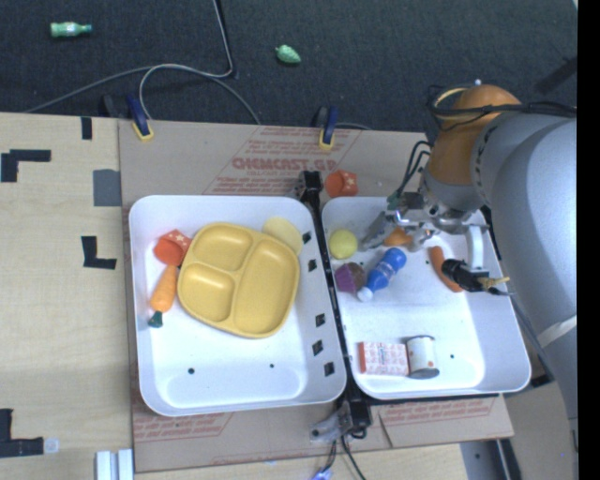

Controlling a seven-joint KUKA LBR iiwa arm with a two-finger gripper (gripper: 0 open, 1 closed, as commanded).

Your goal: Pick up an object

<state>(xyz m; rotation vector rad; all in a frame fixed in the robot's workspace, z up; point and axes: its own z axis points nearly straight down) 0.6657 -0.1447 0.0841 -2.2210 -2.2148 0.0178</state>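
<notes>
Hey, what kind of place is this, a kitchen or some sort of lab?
Most likely a robot lab test bench, not a kitchen. The two white bins sit on cardboard clamped to the bench, the food is toys like a yellow divided plate, and a grey arm reaches in.

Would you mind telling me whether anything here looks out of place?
Yes: two small green items lie on the dark floor beyond the bench, away from both bins. An orange piece also sits outside, behind the right bin.

Yellow tray (238, 279), orange carrot (164, 290), blue bottle (382, 271), white bins (150, 367); purple, possibly a grape (349, 276)
</notes>
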